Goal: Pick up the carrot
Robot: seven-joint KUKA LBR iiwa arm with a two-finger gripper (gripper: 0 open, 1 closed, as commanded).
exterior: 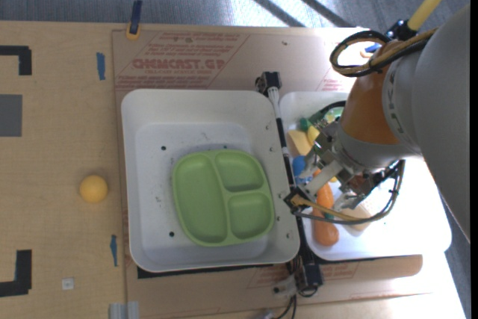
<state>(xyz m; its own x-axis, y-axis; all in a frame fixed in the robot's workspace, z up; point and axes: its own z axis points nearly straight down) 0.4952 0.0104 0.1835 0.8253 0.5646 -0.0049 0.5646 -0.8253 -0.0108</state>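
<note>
The carrot (pixel 325 232) is orange and lies at the near left of the right bin (pixel 407 239), beside the wall between the bins. A black cable crosses its middle, and its upper end shows again just above that. My gripper (pixel 335 188) hangs low over that upper end, with one pale finger (pixel 322 177) to its left and the other to its right. The fingers stand apart, open, straddling the carrot's top without closing on it. The grey arm with its orange band covers most of the right bin.
A green divided plate (pixel 222 196) lies in the left bin (pixel 149 112). Yellow (pixel 299 140), blue (pixel 299 164) and green (pixel 326 116) items crowd the right bin's left side, just beyond the gripper. A yellow ball (pixel 93 188) sits on the bench at the left.
</note>
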